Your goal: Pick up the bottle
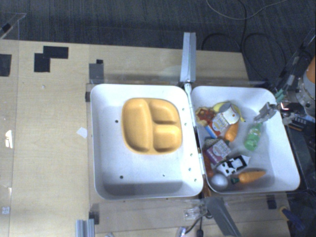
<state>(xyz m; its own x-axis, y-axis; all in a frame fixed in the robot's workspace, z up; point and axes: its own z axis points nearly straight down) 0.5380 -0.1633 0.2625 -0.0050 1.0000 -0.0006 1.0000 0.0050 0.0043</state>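
The bottle (252, 137) is small, translucent green with a pale cap, and lies in the right bin (276, 154) toward its right side. My gripper (265, 112) reaches in from the right edge and hovers just above and to the right of the bottle's top end, near the bin's far right corner. Nothing shows between the gripper and the bottle; they look apart. The arm's orange band (311, 72) sits at the frame's right edge.
The right bin also holds a carrot (250, 176), a black and white toy (232, 165), a white ball (218, 181), an orange piece (231, 131), a can (227, 116) and packets (216, 149). A yellow divided tray (150, 125) lies in the left bin (106, 167).
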